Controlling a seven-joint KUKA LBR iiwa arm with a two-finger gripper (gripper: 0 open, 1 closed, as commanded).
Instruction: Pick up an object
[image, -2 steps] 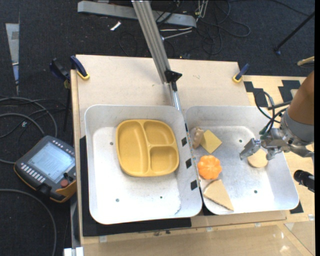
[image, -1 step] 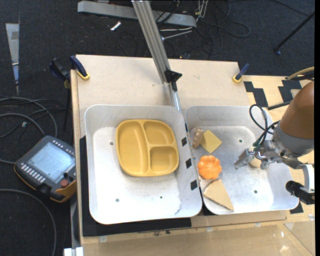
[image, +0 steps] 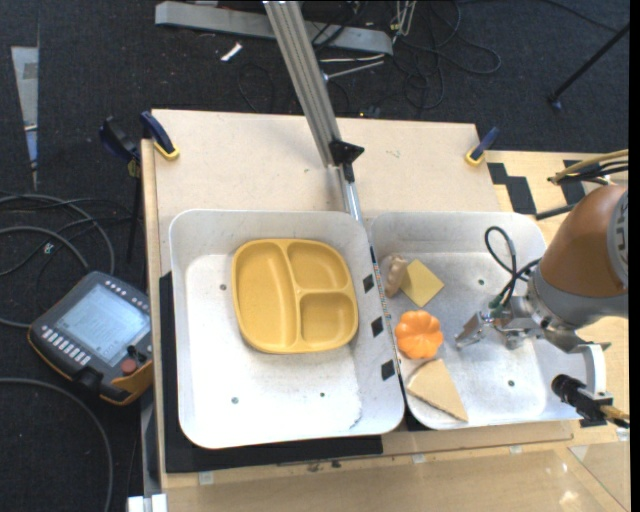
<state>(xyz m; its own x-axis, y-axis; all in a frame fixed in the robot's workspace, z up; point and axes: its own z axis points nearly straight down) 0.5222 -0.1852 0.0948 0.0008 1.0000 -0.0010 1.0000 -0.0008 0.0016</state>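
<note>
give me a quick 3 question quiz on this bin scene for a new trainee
1. True or false: the yellow divided plate lies in the left bin.
2. Which item lies nearest the hand?
A. the orange pumpkin
B. the yellow divided plate
C. the teach pendant on the floor
3. Fill in: the pale wedge lies at the ____ edge of the right bin, below the pumpkin in the camera view.

Key
1. True
2. A
3. Near (bottom) edge
</note>
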